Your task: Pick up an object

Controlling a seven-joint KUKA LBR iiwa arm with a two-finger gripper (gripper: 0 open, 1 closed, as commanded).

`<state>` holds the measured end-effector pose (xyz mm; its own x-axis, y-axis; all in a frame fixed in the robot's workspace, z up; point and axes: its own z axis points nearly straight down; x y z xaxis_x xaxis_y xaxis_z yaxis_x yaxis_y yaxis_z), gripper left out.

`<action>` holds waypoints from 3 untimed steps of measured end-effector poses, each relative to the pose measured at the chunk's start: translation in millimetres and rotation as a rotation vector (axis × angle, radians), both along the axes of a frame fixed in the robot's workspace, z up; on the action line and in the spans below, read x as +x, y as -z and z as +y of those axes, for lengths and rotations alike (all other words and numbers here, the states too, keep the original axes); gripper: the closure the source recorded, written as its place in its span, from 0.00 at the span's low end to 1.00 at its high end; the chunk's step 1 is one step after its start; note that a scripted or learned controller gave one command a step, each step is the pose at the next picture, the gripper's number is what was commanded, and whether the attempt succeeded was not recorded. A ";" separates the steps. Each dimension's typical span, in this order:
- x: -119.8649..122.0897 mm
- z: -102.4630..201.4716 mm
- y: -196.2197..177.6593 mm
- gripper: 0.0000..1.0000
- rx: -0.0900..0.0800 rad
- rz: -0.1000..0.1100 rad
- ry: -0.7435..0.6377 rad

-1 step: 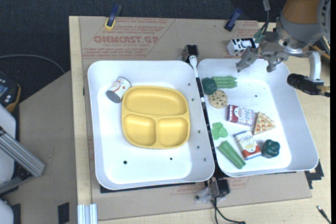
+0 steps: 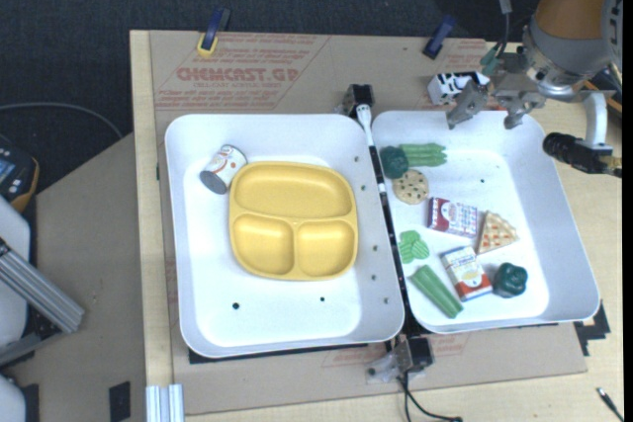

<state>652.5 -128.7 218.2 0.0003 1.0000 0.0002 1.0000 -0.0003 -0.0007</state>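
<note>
One fixed camera, set above the bench and angled down.

Both white bins are taken in whole at middle distance: the left bin at frame centre-left, the right bin at centre-right. The arm is seen entering at the upper right; dark floor is shown along the top.

robotics lab/test cell: board-topped bench clamped at its far edge w/ blue clips, dark carpet beyond it, loose cables at its front, aluminium framing left of it, 2 white bins of toy food on top.
</note>
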 end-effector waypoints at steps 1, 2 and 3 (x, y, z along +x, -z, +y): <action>-3.4 -2.4 42.8 0.00 0.000 0.004 0.000; -6.8 4.6 103.1 0.00 0.001 0.004 -0.002; -5.5 5.5 132.7 0.00 0.001 -0.001 -0.001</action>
